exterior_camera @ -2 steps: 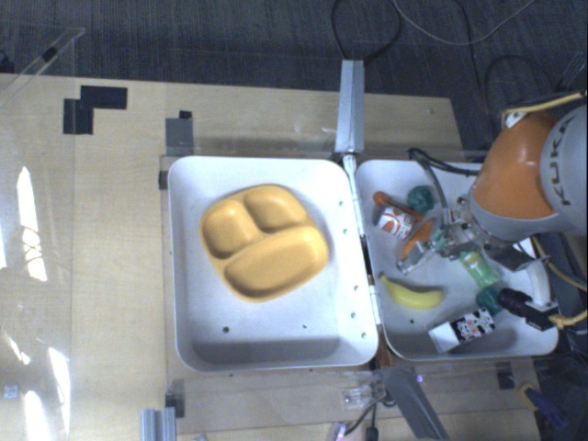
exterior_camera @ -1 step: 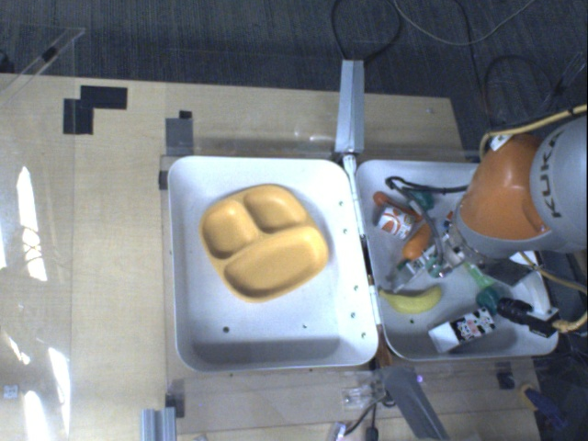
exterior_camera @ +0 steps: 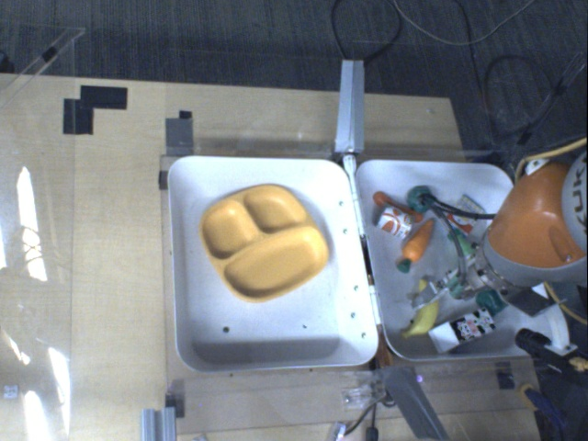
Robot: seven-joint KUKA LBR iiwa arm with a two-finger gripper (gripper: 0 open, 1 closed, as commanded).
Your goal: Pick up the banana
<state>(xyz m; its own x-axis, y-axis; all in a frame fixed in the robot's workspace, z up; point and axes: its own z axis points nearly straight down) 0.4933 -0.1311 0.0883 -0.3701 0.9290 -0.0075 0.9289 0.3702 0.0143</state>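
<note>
While the jaws [exterior_camera: 452, 283] hang above the right bin [exterior_camera: 496, 175] (whether spread or pressed together I cannot tell), the banana [exterior_camera: 424, 319] lies just nearer, toward the near left corner; this looks like the approach; next, descend squarely over it.

Banana [exterior_camera: 424, 318]: small, yellow, w/ greenish-dark tint toward its upper end. Lies flat on the floor of the right-hand white bin [exterior_camera: 395, 333], in the front-left part, near the bin's near rim. Long axis runs at a slant, lower-left to upper-right; lower tip points toward the bin's front-left corner. Slight curve, looks whole and unpeeled. Upper end sits under or against the claw [exterior_camera: 459, 283] hardware; can't tell if they touch. Just right of its lower end lies a white card-like item [exterior_camera: 464, 329] w/ dark print, close beside, contact unclear. An orange carrot [exterior_camera: 416, 243] lies apart, farther back in the same bin.
</note>
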